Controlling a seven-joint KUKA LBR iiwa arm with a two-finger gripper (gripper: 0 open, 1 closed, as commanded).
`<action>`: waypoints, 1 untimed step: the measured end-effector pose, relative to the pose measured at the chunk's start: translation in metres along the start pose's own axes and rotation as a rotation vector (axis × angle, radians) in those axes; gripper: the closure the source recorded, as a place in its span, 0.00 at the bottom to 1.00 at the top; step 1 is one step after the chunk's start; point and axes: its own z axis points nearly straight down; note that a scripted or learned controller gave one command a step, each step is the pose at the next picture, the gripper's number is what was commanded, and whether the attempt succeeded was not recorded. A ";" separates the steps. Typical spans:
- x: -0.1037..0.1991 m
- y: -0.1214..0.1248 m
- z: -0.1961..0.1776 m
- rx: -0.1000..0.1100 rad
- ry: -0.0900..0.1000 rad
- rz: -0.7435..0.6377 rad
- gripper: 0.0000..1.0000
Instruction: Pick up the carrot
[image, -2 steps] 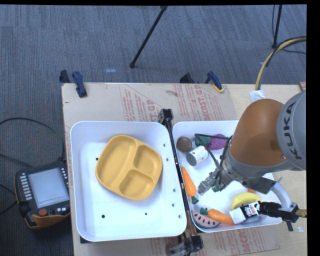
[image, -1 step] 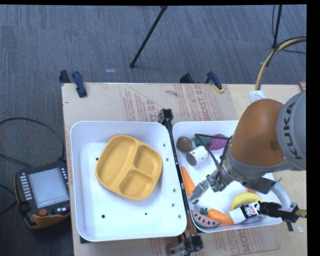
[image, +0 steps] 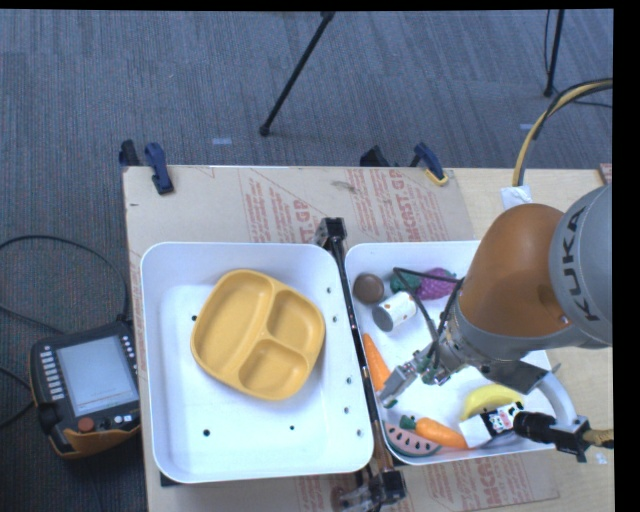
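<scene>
From my remote station I see the grey-and-orange arm (image: 525, 285) reaching in from the right over the right bin (image: 400, 250), its gripper (image: 400, 385) lowered close beside a carrot (image: 375, 362) that lies along the bin's left wall; whether the gripper is clenched or released, I cannot tell. A second carrot (image: 440, 432) rests near the bin's front edge, touching a watermelon slice (image: 408, 440), with a banana (image: 490, 400) to its right. Farther back sit a brown ball (image: 368, 288), a white cup (image: 395, 311) and purple grapes (image: 435, 283). The left bin (image: 175, 440) holds a yellow divided plate (image: 258, 333).
</scene>
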 end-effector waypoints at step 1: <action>0.017 0.010 -0.001 -0.002 -0.003 -0.626 0.00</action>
